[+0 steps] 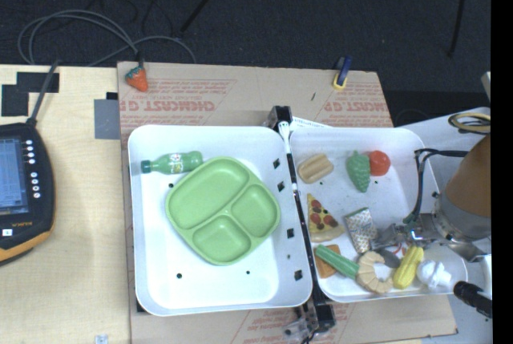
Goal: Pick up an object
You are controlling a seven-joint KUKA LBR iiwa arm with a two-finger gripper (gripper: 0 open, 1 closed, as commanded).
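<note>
So the right bin (353, 143) is where all the clutter lives, and that's where the pickable stuff sits. Along its upper part there's a toy hot dog bun (314, 168), then a bumpy green strawberry-shaped piece (358, 172) with a shiny red tomato (378, 163) touching its right side. Middle of the bin: a flat pizza slice (321, 218) and a metal grater (361, 228), silvery and perforated. Down at the lower edge a green pepper-ish wedge (337, 261), a round tan ring cookie (373, 271) and a yellow corn cob (407, 266) are all jammed together, with a white lumpy thing (435, 276) just beside the corn.

The gripper (410, 235) is low at the right side of that bin, just above the corn and next to the grater, so it's pretty crowded in there. Can't tell whether the jaws are released or clenched, too dark and blurry.

Left bin (152, 254) holds a smooth green three-compartment plate (222, 210) with a small green plastic bottle (171, 163) lying on its side at the upper left of it. Teach pendant (20, 190) sits at the far left of the frame
</note>
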